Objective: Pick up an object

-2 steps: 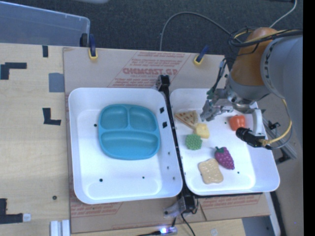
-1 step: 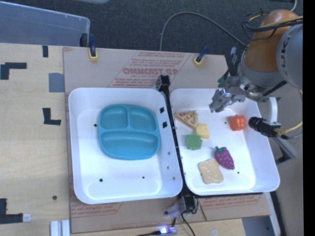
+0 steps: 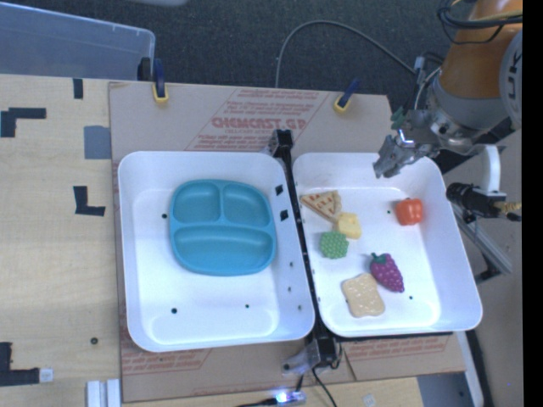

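Currently you have two white bins side by side on the bench. Left bin (image 3: 136, 253): one blue divided plate (image 3: 223, 227), lying flat near the middle. Right bin (image 3: 454, 270): six toy food items. You will find a waffle wedge (image 3: 321, 203) near the bin's left wall, a yellow cheese cube (image 3: 349, 225) just beside it, and a green broccoli piece (image 3: 333, 245) just below the cube. A red-orange pepper (image 3: 409, 212) sits toward the right wall, well apart from those three. A purple grape bunch (image 3: 387, 271) lies lower down, with a tan cracker (image 3: 363, 296) just beside it, nearer the front edge. Your gripper (image 3: 388, 164) hangs at the back rim of the right bin, above its upper right corner, with nothing between its fingers; whether they are spread or closed you cannot tell at this angle.
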